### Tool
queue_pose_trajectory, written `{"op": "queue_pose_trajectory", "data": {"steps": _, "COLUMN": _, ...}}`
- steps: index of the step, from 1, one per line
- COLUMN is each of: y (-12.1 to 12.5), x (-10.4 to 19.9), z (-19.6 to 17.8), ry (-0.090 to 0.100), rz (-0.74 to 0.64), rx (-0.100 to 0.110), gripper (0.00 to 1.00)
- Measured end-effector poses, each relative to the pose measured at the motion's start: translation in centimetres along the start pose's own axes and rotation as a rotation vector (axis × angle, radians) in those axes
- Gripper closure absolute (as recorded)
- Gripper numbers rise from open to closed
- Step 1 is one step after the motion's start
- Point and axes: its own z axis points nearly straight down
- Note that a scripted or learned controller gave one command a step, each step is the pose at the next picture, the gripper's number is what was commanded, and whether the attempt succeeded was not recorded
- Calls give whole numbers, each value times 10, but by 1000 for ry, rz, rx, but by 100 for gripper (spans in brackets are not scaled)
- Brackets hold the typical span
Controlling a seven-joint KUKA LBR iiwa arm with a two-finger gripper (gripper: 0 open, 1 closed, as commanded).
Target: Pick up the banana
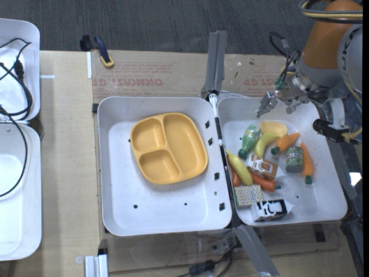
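1. I see the arm (328, 33) reaching in from the right, grey with its orange band, wrist hanging over the far edge of the right bin (334, 206).
2. The gripper (270, 104) sits near that bin's far-left corner, above the white floor and just beyond the pile of items. Its metal fingers point down and to the left; from this slant I cannot tell how far apart they stand. I see nothing between them.
3. The banana (263, 143) lies in the right bin, short and curved, running from upper right to lower left, near the middle of the pile. It is just below the gripper, apart from it.
4. Touching the banana on its left is a green bottle (249, 139). A pale yellow piece (274, 128) lies just above it and an orange carrot (288, 141) just to its right.
5. A second long yellow item (239, 168) lies along the bin's left wall; I cannot tell what it is.
6. Further right lie a small grey-green can (294, 159) and another carrot (307, 160). Near the front are a small printed box (263, 167), a speckled packet (248, 195) and a black-and-white carton (271, 209).
7. The left bin (115, 212) holds a yellow divided plate (169, 147), three compartments, sitting flat.
8. Both bins rest side by side on the surface (63, 154).
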Motion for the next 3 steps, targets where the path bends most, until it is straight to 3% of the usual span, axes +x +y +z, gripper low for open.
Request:
{"op": "queue_pose_trajectory", "data": {"steps": 1, "y": -2, "x": -24, "z": 80, "ry": -1, "rz": -130, "rx": -4, "gripper": 0}}
{"op": "queue_pose_trajectory", "data": {"steps": 2, "y": -25, "x": 3, "z": 80, "ry": -1, "rz": -156, "rx": -3, "gripper": 0}}
{"op": "queue_pose_trajectory", "data": {"steps": 3, "y": -24, "x": 2, "z": 72, "ry": -1, "rz": -152, "rx": -4, "gripper": 100}}
